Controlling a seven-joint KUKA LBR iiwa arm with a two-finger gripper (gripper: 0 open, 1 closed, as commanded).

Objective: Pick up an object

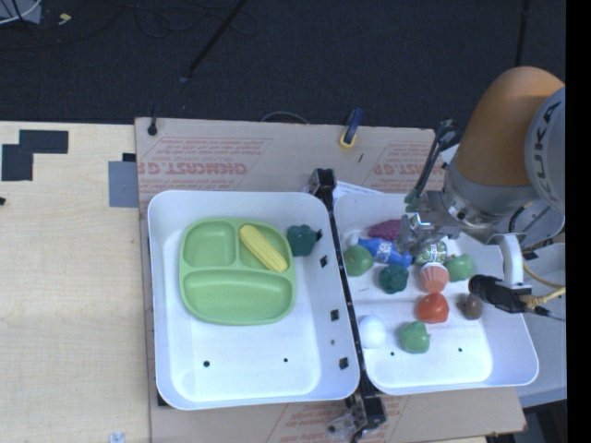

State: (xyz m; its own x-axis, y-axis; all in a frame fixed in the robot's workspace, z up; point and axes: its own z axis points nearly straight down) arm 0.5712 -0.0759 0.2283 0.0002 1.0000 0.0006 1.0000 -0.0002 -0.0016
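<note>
My gripper (pixel 418 240) hangs low over the back middle of the right bin (pixel 499 367), among the small toy foods. Right beside it lie a purple piece (pixel 388 230), a blue piece (pixel 377 246) and a pink-and-white cupcake-like piece (pixel 432 274). Around them sit a green ball (pixel 357 260), a dark teal piece (pixel 394 280), a light green piece (pixel 459 267), a red tomato (pixel 431 307), a small brown piece (pixel 472 306), a green pepper (pixel 415 338) and a white ball (pixel 371 330). I see nothing clearly held between the fingers.
The left bin (pixel 231 367) bears a green divided plate (pixel 235 293) with a yellow corn cob (pixel 263 247) on it. A dark green broccoli-like piece (pixel 302 239) lies by the plate's right edge. The divider between the bins (pixel 340 284) runs just left of the toys.
</note>
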